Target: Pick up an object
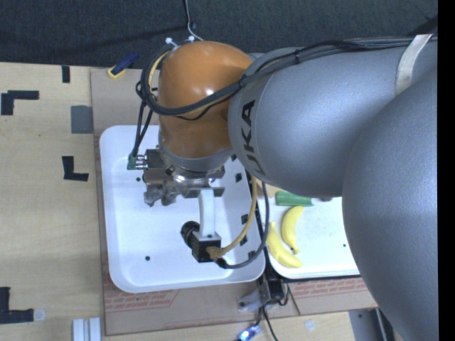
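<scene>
Hovering over left bin (117, 261), claw (158, 190), grip state cannot be told, banana (284, 244) in right bin (320, 268), long axis top-to-bottom

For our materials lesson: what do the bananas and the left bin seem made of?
Bananas: probably smooth plastic, given their even yellow sheen, though real fruit is possible. Left bin: hard white plastic, slightly glossy, judging by its rounded moulded rim.
</scene>
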Robot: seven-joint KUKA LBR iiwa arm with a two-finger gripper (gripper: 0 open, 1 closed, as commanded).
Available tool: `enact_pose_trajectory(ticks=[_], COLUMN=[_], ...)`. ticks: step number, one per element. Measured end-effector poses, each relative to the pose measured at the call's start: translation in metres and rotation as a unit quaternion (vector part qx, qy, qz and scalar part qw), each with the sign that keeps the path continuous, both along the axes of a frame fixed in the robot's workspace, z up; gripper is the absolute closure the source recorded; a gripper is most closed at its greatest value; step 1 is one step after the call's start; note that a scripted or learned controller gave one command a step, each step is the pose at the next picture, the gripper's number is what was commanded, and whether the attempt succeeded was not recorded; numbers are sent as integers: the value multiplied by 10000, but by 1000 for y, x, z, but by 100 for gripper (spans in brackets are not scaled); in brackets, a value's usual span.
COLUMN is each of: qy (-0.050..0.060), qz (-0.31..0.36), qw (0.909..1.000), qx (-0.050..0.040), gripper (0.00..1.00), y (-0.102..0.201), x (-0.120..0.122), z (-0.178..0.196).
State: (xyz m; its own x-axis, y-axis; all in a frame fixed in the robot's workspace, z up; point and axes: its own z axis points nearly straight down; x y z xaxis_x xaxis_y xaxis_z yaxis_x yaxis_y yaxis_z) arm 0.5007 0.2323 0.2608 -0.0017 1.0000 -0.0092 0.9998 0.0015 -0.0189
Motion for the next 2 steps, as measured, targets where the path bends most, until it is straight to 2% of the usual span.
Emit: enact_pose_trajectory(ticks=[1,2], qy=[-160,-159], qz=[10,11], qw=[9998,9998], qx=[82,82], gripper=[100,100], y=[2,1], x=[-5,-17], z=[153,277])
